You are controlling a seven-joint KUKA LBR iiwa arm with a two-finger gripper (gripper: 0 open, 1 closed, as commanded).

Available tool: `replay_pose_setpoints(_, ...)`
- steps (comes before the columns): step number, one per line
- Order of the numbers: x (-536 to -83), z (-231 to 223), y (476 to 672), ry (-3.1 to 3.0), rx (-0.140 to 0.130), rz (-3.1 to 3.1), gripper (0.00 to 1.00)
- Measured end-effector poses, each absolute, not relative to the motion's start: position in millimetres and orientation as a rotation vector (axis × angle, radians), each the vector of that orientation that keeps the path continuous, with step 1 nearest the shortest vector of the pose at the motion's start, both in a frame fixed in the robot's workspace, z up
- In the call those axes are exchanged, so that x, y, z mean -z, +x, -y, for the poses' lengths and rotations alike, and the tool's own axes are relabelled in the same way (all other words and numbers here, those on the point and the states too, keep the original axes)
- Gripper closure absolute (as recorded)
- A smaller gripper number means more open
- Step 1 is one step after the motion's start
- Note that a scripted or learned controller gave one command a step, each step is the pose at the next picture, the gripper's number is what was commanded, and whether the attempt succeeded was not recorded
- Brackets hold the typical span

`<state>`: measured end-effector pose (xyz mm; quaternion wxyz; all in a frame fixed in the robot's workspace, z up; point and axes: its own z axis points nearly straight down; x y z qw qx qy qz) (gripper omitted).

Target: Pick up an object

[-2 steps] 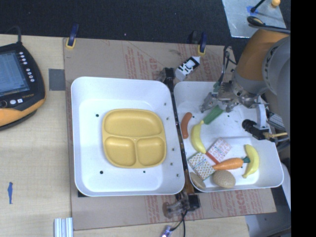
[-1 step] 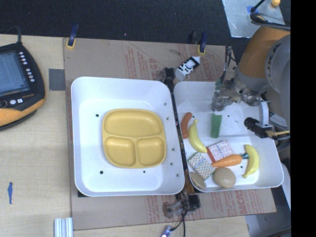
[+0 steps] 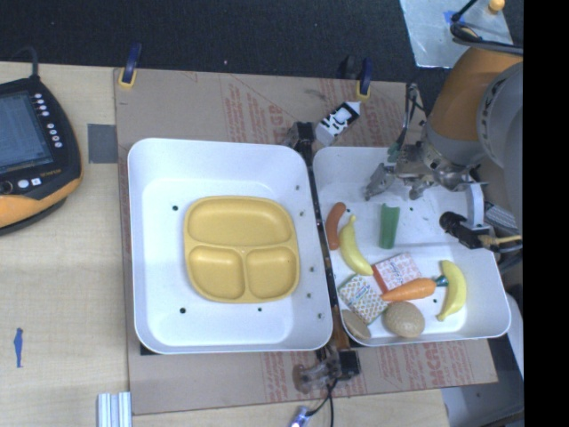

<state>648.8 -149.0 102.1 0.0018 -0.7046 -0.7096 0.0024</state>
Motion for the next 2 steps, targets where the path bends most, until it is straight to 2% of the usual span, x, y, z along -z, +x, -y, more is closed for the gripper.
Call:
replay_pose_setpoints(1, -91, 152, 605.3, -2.214, -0.007, 2.224, 0.0)
replay_pose_setpoints(2, -102, 152, 605.5, -2.212, -0.009, 2.226, 1.0)
